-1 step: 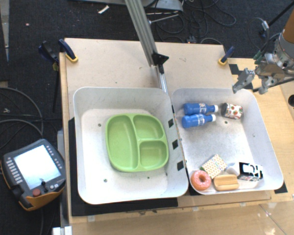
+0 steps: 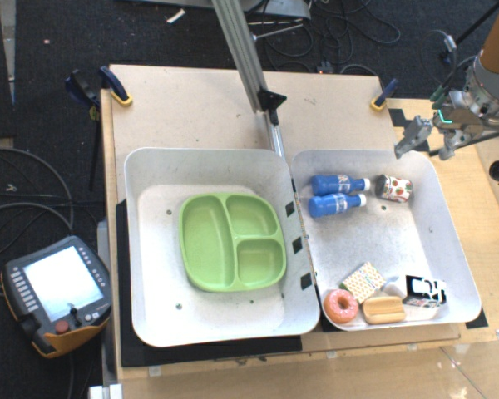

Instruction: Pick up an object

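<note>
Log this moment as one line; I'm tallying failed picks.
gripper: open, holding nothing, above right bin's far edge | blue bottles, small can: untouched | left bin: green tray | pick: not yet done

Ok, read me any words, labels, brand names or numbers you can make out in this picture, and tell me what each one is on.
No text can be read for certain.
Two blue bottles: white label bands, print too small to read.
Small can: red and white wrapper, lettering blurred.
Black and white packet: white marks, not legible.
Checked packet: pattern, no readable words.
Pendant beside the bench: bright screen, washed out.
</note>
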`<control>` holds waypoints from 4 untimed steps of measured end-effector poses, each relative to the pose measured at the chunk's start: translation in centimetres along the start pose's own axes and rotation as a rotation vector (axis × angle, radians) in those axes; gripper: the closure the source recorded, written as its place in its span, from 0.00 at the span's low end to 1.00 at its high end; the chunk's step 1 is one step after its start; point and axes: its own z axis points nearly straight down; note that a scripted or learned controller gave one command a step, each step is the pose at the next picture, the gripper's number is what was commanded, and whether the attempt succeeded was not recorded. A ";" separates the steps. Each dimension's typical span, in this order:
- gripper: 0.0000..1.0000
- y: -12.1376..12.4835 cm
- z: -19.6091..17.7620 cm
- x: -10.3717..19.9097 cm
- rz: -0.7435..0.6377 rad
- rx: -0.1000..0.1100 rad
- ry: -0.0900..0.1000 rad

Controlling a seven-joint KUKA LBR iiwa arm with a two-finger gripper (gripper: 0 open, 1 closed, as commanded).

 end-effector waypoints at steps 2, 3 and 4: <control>0.00 1.3 11.0 -0.5 0.000 0.005 0.001; 0.00 2.0 15.9 0.3 0.000 -0.001 -0.001; 1.00 2.0 14.7 0.3 0.000 -0.004 -0.001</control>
